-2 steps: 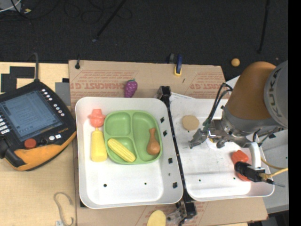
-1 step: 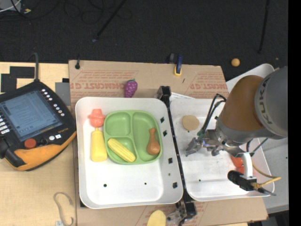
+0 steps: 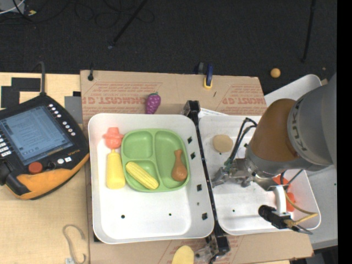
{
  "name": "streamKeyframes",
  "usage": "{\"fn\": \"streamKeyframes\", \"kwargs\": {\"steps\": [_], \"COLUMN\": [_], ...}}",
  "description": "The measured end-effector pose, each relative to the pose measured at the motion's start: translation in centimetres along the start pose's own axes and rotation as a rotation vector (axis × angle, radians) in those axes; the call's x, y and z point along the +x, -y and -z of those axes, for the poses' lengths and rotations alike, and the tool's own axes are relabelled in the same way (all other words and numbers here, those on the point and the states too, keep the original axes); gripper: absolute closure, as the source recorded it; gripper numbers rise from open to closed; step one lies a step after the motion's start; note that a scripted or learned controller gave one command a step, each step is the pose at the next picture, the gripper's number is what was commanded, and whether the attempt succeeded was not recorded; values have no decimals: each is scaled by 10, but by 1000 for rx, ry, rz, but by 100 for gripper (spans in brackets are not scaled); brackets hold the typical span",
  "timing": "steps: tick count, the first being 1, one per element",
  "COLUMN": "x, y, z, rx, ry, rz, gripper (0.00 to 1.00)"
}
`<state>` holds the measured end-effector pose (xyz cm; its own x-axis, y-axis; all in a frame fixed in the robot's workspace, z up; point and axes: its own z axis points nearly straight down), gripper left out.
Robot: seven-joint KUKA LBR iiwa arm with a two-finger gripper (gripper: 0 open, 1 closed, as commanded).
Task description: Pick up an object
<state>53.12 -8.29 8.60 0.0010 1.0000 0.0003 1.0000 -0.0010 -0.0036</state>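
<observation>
Hovering gripper (image 3: pixel 226 175), jaw state unclear; round cookie (image 3: pixel 223 143) at twelve o'clock, apparently light, stiff: grip across edges.

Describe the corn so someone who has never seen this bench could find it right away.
Start at the left white bin, which holds a green divided plate. The corn lies tilted in the plate's lower left compartment. It is ridged and pale yellow, unlike the smooth yellow bottle with a red cap beside the plate and the brown drumstick in the right compartment.
</observation>
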Motion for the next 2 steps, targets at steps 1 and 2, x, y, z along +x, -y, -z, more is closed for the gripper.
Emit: {"fn": "streamKeyframes", "kwargs": {"steps": [1, 2], "x": [-2, -10], "y": [0, 8], "z": [11, 64], "rx": [1, -5], "ry": [-1, 0], "rz": [-8, -5], "gripper": [100, 100]}}
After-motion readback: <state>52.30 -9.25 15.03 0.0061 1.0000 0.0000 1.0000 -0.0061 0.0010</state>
